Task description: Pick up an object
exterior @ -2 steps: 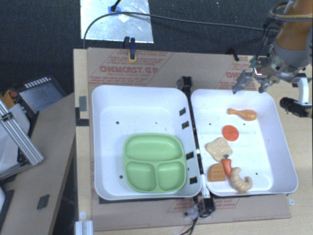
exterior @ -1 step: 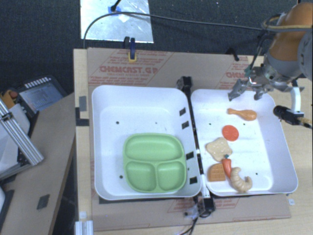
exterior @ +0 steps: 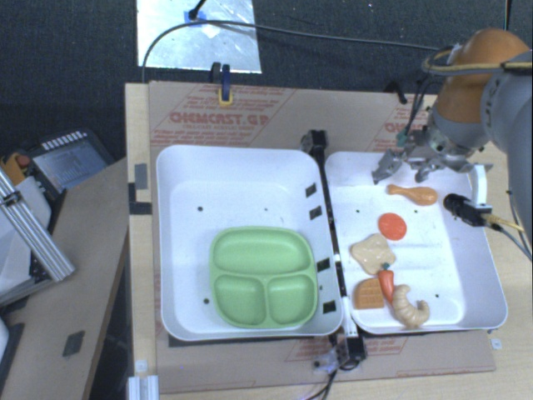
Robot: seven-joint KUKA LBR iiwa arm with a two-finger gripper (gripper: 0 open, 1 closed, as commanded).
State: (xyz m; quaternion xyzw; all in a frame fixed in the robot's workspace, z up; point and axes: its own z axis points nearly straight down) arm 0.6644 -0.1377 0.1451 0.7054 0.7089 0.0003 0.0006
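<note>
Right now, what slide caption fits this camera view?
Gripper open above the right bin's far end, near a toy drumstick; green tray in left bin.

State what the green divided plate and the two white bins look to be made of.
Green plate: likely moulded plastic, matte, with even colour and soft rounded compartment ridges. White bins, left and right: probably thin formed plastic, smooth with a slight sheen, rounded corners and shallow walls.

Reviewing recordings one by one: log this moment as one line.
gripper: open, holding nothing | position: above right bin's far end | nearest: drumstick | left bin: green tray

tool [exterior: 405,168] low, fingers spread
</note>
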